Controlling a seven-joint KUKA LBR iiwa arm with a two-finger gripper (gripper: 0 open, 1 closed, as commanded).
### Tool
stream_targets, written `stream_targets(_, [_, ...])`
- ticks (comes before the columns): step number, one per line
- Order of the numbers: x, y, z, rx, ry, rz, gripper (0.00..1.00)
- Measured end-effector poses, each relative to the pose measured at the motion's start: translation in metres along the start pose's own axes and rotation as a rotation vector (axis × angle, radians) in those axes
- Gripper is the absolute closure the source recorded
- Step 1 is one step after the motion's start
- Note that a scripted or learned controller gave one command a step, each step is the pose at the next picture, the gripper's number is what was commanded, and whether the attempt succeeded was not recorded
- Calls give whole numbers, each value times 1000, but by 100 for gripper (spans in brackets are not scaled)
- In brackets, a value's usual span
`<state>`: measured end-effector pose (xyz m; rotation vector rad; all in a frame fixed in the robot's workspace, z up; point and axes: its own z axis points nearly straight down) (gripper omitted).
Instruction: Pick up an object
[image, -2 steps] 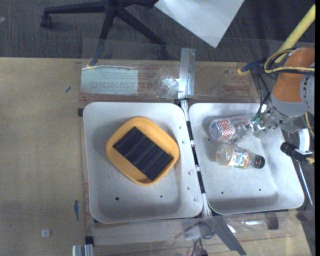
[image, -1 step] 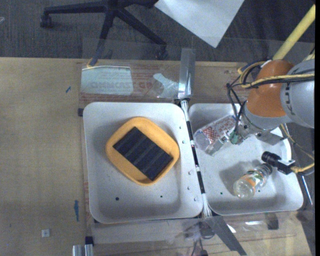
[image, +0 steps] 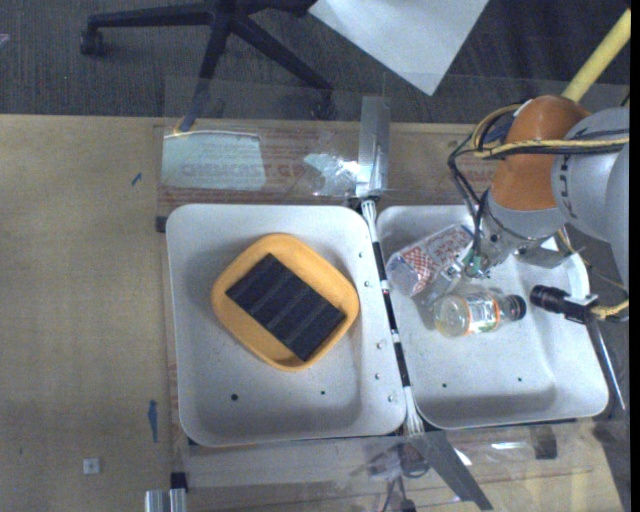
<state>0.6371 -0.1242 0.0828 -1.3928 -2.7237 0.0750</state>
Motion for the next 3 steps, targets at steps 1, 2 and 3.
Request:
stream_targets(1, [-12, 8, -3, -21, -29, -26, 0])
stream_targets(2, [-17, 7, -16, -32, -50, -25, 100])
stream_targets(3, [38, 44, -105, -82, -59, -105, 100])
